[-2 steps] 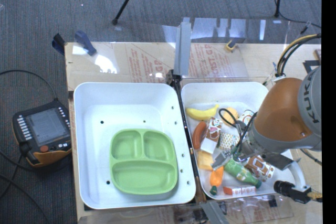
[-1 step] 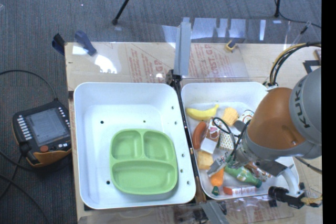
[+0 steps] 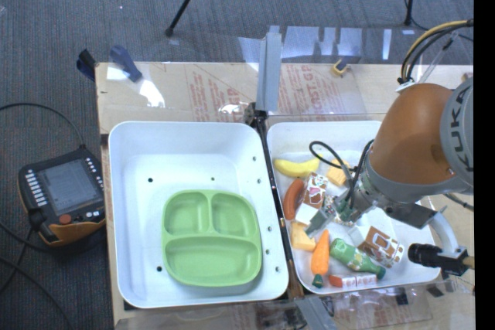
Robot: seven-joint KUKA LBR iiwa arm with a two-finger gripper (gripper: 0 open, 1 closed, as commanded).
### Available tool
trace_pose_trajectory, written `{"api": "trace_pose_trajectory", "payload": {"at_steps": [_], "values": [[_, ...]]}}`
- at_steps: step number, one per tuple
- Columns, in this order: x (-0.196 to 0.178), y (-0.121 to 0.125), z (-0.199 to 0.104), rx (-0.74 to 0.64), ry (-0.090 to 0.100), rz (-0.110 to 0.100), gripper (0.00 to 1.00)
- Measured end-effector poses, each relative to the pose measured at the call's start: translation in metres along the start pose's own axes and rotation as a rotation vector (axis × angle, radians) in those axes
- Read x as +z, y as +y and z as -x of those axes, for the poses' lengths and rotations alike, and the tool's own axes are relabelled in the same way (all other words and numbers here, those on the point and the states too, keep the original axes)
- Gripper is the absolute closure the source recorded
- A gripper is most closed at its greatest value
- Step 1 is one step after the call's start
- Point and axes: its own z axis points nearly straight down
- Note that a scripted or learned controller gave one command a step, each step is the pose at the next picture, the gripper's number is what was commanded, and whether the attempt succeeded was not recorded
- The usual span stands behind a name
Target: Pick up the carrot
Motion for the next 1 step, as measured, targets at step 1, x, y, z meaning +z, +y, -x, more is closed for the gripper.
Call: {"api": "trace_pose_trajectory", "payload": {"at_steps": [1], "values": [[0.0885, -0.0328, 0.0264, -0.064, 0.008, -0.015, 0.0]]}}
